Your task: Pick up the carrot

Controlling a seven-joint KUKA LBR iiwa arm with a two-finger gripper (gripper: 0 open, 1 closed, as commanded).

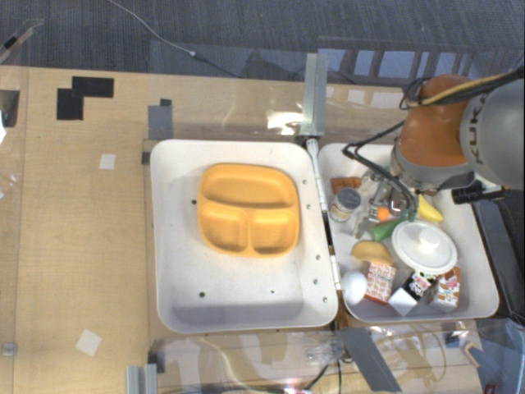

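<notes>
Reaching in from the right, the arm [459, 134] hangs over the right bin [484, 298], its orange band and grey wrist covering that bin's far corner. Well off to the gripper's left sits the left bin [172, 245], with a yellow tray [248, 209] in it. The gripper [384, 203] is down among the clutter, a tangle of metal and cable; whether it is open or closed I cannot tell. Just below it stands a white bowl [423, 246] with a knobbed lid. A banana [428, 209] pokes out on the gripper's right, partly under the wrist. Left of the gripper stands a small can [347, 200]. Below the bowl lie small printed cartons [380, 283], and a white ball [354, 286] sits at their left. The carrot [378, 214] shows as a small orange spot right at the gripper, touching or nearly so; most of it is hidden, so its long axis and its pointing are not clear.
</notes>
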